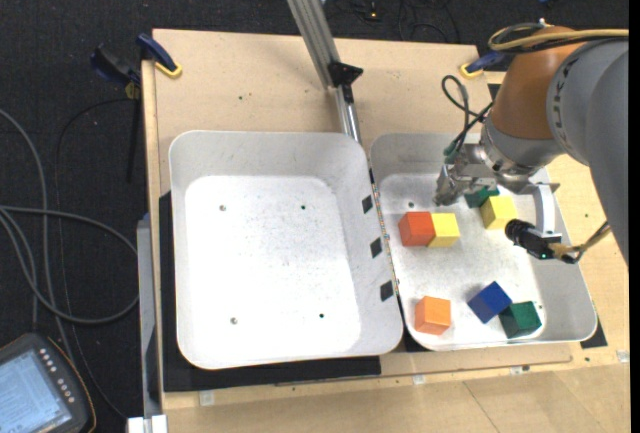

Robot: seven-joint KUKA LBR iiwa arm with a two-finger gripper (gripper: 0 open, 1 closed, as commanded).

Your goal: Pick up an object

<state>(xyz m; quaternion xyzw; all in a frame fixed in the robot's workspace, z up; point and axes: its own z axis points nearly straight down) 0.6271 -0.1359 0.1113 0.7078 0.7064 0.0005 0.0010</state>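
In the right bin (560, 321) lie several small blocks. An orange-red cube (416, 228) touches a yellow block (444, 229) near the bin's middle. A second yellow block (497, 211) sits further right, with a dark green piece (483, 194) just above it. An orange cube (433, 314), a blue cube (489, 301) and a green cube (520, 319) rest along the near side. My gripper (450, 189) hangs low over the far part of this bin, just above the yellow block beside the orange-red cube. Nothing shows between its fingers.
The left bin (190, 221) stands beside the right one, their rims meeting at the middle. A slanted metal rail (305, 1) crosses the bench's far side. Blue-and-yellow clamps (155, 54) grip the bench's far corners. A cable (460, 106) loops off the wrist.
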